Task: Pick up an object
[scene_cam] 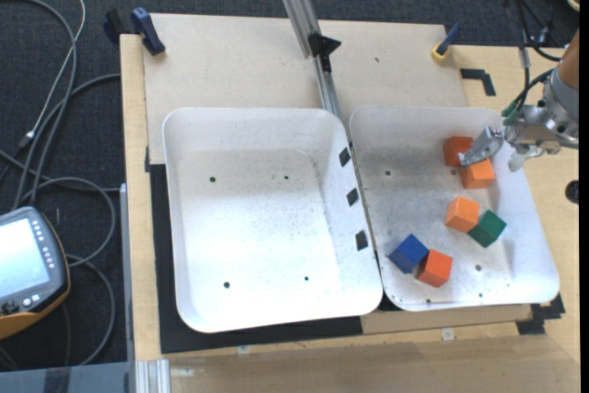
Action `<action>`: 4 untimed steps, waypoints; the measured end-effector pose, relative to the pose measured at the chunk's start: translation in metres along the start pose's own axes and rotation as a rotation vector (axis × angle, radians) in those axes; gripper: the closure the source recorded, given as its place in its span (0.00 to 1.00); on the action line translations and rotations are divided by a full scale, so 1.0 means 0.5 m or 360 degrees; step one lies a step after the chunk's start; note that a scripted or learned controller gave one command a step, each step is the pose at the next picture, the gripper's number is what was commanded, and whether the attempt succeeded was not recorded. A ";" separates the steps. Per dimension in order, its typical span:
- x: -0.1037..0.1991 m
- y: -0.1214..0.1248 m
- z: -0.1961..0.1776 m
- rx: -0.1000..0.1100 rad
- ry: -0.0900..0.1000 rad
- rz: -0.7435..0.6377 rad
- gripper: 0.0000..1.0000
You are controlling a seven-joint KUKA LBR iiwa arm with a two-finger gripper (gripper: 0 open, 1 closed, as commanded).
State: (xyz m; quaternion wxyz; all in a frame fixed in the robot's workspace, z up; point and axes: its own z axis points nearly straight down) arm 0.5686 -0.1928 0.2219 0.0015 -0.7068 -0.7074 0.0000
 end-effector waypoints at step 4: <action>0.084 0.104 0.244 0.0005 0.0005 -0.0006 0.00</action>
